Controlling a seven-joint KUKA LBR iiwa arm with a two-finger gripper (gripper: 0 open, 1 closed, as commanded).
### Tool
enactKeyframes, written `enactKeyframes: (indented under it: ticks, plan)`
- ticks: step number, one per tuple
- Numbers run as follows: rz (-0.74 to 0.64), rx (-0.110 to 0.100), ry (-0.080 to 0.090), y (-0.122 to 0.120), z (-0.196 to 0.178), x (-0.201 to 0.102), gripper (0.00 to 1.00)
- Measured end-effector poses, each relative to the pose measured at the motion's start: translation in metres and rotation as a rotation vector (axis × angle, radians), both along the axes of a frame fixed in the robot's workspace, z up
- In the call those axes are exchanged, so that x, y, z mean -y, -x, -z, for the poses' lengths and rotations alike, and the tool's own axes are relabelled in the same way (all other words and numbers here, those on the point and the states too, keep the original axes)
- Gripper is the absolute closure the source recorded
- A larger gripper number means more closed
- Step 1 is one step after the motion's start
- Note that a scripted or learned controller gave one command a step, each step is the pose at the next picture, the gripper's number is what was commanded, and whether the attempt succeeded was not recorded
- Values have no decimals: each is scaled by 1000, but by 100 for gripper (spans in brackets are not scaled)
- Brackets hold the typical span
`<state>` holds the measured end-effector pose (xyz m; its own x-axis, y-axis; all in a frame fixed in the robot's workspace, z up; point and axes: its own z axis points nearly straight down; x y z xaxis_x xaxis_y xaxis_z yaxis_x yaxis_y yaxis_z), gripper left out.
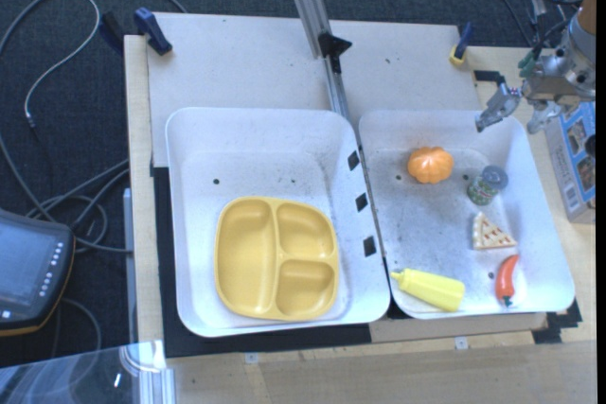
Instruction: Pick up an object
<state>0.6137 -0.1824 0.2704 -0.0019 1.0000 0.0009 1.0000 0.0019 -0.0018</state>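
Bench (246, 61): pale board on dark carpet, cables (57, 24) trailing at left. Left bin (189, 147): one yellow tray (276, 256). Right bin (544, 232): orange (431, 165) far, can (486, 184) beside it, sandwich (490, 233), chilli (507, 279) and yellow bottle (429, 289) near. My gripper (518, 112) hung over the right bin's far right corner, fingers apart, clasping nothing, well clear of the orange.

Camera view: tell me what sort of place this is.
Likely a robot lab test bench: clamped board bearing two white bins, toy food such as a plastic orange, loose cables on dark carpet.
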Motion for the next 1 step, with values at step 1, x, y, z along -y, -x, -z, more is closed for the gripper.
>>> enactKeyframes:
  ticks: [1]
  plan:
    - [0, 0, 0, 0, 0, 0, 0]
